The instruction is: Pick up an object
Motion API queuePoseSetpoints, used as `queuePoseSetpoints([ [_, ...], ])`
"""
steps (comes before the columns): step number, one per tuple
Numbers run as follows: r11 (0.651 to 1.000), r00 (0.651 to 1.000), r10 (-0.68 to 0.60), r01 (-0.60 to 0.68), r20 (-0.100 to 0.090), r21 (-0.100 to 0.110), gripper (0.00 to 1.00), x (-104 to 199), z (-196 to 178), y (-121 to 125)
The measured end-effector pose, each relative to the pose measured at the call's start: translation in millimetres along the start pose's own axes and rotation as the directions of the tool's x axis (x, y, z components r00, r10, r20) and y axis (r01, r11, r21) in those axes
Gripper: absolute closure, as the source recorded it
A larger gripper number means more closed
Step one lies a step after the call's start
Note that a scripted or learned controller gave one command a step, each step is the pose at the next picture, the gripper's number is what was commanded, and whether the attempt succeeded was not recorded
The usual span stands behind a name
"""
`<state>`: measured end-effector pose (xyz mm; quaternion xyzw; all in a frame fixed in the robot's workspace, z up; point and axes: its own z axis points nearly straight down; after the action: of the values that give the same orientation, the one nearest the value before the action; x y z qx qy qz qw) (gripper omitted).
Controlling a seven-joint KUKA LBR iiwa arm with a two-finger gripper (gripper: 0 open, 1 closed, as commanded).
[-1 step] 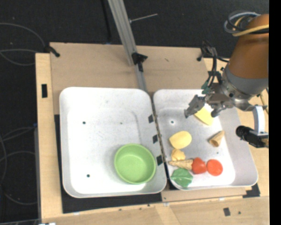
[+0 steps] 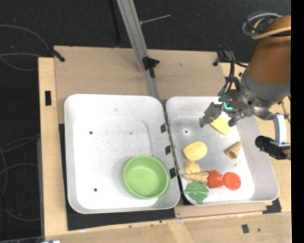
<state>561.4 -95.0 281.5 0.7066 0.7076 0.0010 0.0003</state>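
Observation:
My gripper (image 2: 223,117) hangs over the back of the right bin (image 2: 261,186), its two dark fingers spread apart and open. A pale yellow wedge (image 2: 222,126) lies just below and between the fingertips; I cannot tell whether they touch it. Nearer the front of that bin lie a yellow rounded piece (image 2: 195,150), a smaller yellow piece (image 2: 192,167), a tan cone (image 2: 195,176), two red tomatoes (image 2: 215,179) (image 2: 232,180), a green leafy item (image 2: 196,191) and a small tan wedge (image 2: 234,149).
A green bowl (image 2: 146,176) sits at the front right of the left bin (image 2: 91,120). A metal pole (image 2: 134,27) slants up from the bench behind the bins. The arm's orange band (image 2: 271,54) looms at the right edge.

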Motion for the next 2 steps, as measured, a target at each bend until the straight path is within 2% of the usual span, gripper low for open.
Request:
queuePoseSetpoints([
  [1,1.000,1.000,0.004,-0.004,0.004,0.005,0.00,-1.8,42.8,3.3],
  [2,1.000,1.000,0.003,-0.003,0.003,0.008,0.00,-6.0,104.3,-3.6],
])
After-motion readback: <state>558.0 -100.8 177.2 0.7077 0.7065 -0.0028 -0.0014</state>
